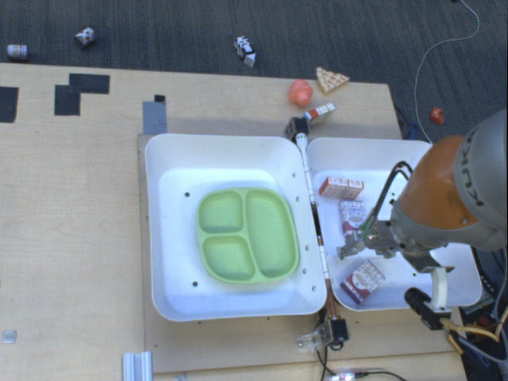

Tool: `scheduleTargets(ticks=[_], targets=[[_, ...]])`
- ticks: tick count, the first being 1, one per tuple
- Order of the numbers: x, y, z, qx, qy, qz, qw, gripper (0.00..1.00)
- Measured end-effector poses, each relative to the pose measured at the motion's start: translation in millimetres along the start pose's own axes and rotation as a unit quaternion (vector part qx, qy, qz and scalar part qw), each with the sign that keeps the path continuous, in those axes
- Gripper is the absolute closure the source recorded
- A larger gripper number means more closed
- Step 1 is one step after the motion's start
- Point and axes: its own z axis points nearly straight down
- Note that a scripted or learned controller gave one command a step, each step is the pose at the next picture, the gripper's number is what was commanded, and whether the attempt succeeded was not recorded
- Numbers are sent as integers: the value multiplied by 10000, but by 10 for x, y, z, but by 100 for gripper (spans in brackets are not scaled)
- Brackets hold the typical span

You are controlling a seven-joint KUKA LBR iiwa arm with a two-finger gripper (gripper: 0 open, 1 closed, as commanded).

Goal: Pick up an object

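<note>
Items, R bin: red-white packet near front wall; box at back; small packet between. L bin: green tray. My gripper sits above the packets; grip state: can't tell. Nothing lifted yet; whole pick remains, by my read.

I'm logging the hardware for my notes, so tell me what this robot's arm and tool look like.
The arm is a thick, rounded grey body with a broad orange band above the wrist. Below the band sits a grey metal wrist section carrying the tool, which looks like slim, dull-metal parts. A thin dark cable loops along the side of the orange band.
</note>
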Motion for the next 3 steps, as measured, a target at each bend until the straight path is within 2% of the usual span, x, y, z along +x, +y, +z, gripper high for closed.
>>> scheduleTargets(ticks=[1, 2, 3], targets=[[6, 18, -106, -21, 1, -15, 10000, 100], [7, 17, -104, -20, 1, -14, 10000, 0], [6, -27, 116, 44, 16, 12, 10000, 0]])
